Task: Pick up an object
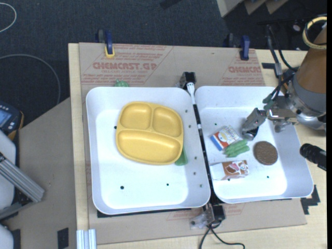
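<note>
My gripper (252,125) hangs over the right bin (290,185), its dark fingers pointing down-left just above and right of a small white packet with blue and red print (224,137). A green leafy piece (237,148) lies right under that packet. A round brown cookie (265,152) rests to the right of the green piece. A red and white packet (235,168) lies nearer the bin's front. Nothing shows between the fingers.
The left bin (104,180) holds a yellow divided plate (150,132) with a bit of green (181,158) at its right edge. The arm's orange band (314,74) and grey wrist reach in from the right. Blue clamps (108,41) hold the board at the back.
</note>
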Available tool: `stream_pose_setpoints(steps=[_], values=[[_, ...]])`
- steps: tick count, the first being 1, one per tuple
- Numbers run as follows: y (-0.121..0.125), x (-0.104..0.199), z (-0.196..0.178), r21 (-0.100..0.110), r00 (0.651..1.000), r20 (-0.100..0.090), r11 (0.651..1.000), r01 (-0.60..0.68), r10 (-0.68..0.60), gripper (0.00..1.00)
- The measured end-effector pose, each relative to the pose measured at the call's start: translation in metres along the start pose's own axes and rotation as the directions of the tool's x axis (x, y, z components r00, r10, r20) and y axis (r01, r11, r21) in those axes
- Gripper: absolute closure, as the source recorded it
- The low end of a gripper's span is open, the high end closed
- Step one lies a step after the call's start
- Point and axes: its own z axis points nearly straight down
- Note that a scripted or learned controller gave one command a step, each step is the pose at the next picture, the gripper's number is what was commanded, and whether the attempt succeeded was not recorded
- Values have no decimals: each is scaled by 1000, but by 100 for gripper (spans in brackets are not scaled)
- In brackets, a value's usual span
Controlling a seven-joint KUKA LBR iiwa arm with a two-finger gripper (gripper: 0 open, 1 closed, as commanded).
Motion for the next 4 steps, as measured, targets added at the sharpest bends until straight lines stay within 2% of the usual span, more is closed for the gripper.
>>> stream_pose_setpoints(steps=[1, 2, 3, 4], values=[[-32, 92, 84, 12, 1000, -5, 1000, 8, -8, 0], [-34, 129, -44, -13, 1000, -2, 1000, 7, -7, 0], [-34, 127, -47, -3, 1000, 0, 1000, 1, -1, 100], [-35, 186, -123, -9, 1000, -2, 1000, 6, -6, 100]])
